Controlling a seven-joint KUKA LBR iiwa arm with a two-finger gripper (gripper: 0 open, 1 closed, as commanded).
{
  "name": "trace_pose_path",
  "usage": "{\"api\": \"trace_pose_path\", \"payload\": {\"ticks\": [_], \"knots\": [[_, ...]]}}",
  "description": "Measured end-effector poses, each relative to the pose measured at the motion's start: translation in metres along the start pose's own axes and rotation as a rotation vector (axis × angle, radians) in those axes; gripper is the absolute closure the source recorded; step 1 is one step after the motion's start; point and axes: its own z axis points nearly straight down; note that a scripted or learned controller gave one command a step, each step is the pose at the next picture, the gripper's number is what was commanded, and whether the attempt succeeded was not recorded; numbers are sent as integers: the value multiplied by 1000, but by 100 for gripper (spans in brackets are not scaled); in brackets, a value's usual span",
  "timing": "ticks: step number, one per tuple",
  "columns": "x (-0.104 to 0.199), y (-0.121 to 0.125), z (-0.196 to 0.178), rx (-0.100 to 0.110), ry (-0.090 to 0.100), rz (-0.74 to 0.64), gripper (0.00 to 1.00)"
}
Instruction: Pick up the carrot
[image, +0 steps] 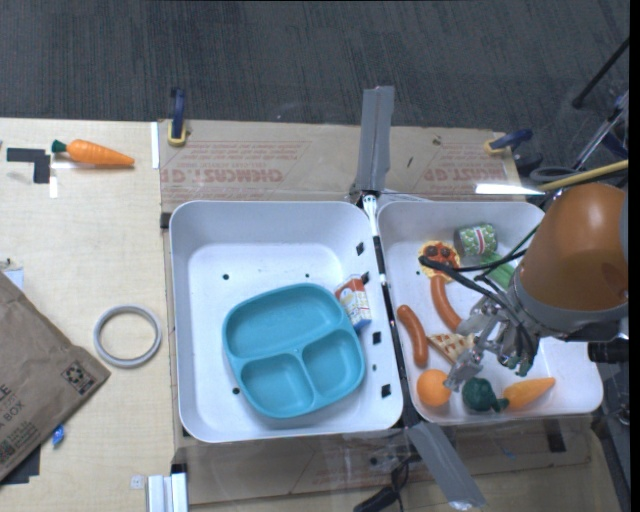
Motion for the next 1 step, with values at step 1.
{"api": "trace_pose_path", "payload": {"ticks": [1], "knots": [[-21, -12, 0, 3, 0, 825, 0]]}}
